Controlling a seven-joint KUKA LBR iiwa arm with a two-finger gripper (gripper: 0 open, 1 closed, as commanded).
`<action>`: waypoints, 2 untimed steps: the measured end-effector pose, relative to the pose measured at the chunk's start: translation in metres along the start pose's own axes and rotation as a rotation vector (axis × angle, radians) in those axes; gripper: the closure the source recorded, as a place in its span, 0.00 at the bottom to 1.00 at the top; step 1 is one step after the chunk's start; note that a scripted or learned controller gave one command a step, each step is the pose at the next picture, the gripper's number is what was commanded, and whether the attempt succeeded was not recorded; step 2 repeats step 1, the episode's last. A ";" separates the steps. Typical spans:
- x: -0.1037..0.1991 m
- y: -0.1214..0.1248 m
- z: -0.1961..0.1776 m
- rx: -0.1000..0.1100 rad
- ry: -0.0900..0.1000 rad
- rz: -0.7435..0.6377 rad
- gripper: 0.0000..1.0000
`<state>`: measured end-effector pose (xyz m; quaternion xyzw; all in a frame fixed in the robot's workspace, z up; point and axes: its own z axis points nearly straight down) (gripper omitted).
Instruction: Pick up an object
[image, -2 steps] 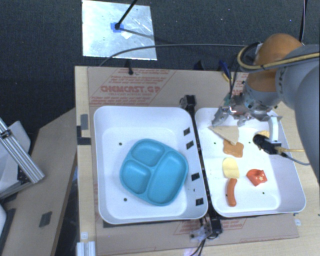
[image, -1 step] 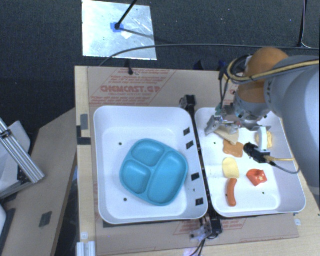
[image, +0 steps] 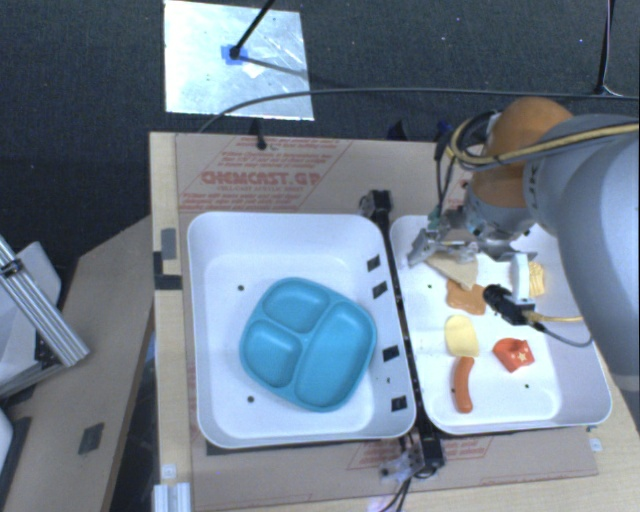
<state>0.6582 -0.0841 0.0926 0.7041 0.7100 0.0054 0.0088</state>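
Claw (image: 432, 245) low over right white bin (image: 580, 405), upper-left corner; finger state cannot be judged. Nearest target: pale tan wedge-shaped piece (image: 458, 268), just right of and below claw, long axis slanting down-right.

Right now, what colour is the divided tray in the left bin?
Light blue tray, seen clearly in the camera view.

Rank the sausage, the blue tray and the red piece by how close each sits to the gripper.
From the gripper outward:
1. Red piece, right bin, toward its right side.
2. Sausage, right bin, near its front.
3. Blue tray, left bin.
The first two are nearly tied.
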 end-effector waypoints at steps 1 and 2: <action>-0.002 0.003 -0.014 -0.012 -0.004 -0.001 1.00; -0.002 0.003 -0.014 -0.012 -0.004 -0.001 1.00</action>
